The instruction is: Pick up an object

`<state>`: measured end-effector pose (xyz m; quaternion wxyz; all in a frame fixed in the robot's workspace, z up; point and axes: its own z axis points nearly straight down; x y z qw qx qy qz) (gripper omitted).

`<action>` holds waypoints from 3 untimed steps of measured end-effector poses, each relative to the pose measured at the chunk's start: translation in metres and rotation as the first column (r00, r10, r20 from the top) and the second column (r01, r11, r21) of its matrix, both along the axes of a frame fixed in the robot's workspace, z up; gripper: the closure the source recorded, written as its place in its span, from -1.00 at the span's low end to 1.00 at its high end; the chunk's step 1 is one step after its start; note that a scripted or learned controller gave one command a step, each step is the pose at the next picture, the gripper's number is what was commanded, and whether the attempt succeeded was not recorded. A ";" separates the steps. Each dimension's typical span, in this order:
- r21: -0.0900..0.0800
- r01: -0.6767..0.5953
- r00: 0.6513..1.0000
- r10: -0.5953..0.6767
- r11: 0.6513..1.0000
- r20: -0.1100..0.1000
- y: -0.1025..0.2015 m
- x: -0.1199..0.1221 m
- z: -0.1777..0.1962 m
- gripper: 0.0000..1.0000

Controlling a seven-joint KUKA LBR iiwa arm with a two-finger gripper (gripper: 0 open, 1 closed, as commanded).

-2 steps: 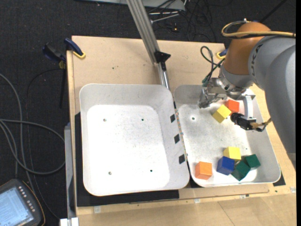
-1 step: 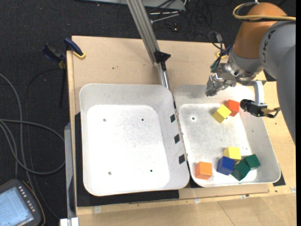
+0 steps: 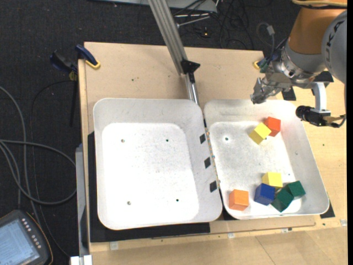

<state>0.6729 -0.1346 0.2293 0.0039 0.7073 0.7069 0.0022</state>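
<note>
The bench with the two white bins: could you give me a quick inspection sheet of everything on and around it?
Surface: wooden bench bearing a left bin and a right bin, side by side.
Job's things: all in the right bin. Yellow block touching an orange-red block near the far end; orange block, blue block, second yellow block and two green blocks clustered at the near end.
Clutter: nothing seen in the bins.
End effector: above the right bin's far edge, holding nothing visible.
Cables: black cables on the floor at left.
Surroundings: clamps at the bench's corner; metal pole; screen.
</note>
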 end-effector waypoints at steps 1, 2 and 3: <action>0.001 -0.002 1.000 0.002 1.000 -0.005 0.000 0.001 0.003 1.00; 0.003 -0.007 1.000 0.007 1.000 -0.011 0.051 -0.019 -0.005 1.00; 0.004 -0.008 1.000 0.008 1.000 -0.009 0.099 -0.031 0.007 1.00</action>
